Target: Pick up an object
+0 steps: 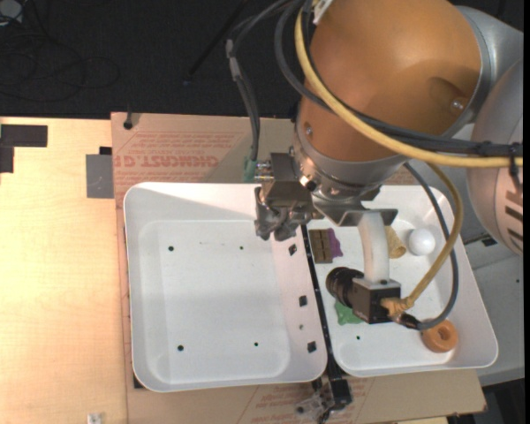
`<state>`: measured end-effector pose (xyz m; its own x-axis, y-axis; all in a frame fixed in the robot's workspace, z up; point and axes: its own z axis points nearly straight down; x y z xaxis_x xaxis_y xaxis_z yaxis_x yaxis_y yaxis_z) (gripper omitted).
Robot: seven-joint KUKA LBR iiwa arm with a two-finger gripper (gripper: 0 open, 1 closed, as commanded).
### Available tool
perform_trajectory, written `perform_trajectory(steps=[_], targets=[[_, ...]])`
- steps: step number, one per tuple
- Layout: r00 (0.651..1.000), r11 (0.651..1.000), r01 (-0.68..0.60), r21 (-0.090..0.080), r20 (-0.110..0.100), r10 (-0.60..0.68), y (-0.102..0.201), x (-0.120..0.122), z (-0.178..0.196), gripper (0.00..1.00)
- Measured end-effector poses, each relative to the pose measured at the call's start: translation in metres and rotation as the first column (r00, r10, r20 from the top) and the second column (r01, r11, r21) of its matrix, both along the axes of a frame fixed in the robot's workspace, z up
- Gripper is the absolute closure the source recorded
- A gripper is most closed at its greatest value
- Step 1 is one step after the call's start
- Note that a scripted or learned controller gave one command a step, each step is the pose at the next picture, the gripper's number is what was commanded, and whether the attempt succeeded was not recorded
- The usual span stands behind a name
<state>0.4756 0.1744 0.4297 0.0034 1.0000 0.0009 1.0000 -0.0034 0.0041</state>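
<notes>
the right bin (477, 347) held several small things: one orange ring (440, 336) near its front corner, one white ball (421, 241), one purple piece (326, 244) by the inner wall, and one green piece (346, 311) partly under the arm's black fitting. the left bin (150, 325) sat beside it on the bench (44, 281). the end effector (278, 210) hung over the divide between the bins; whether it was spread or pressed together could not be told.

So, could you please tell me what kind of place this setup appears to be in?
Most likely a robotics lab bench for grasping trials: two shallow white plastic bins sit side by side on a cardboard sheet, a cabled grey-and-orange robot arm hangs over them, and small odd items such as an orange foam ring lie inside.
</notes>
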Motion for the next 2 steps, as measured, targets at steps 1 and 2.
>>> perform_trajectory(steps=[1, 2], targets=[[1.0, 1.0, 0.008, -0.006, -0.013, -0.008, -0.105, 0.0, -0.052, 1.0], [1.0, 1.0, -0.006, 0.001, 0.004, 0.006, -0.069, 0.031, 0.045, 1.0]])
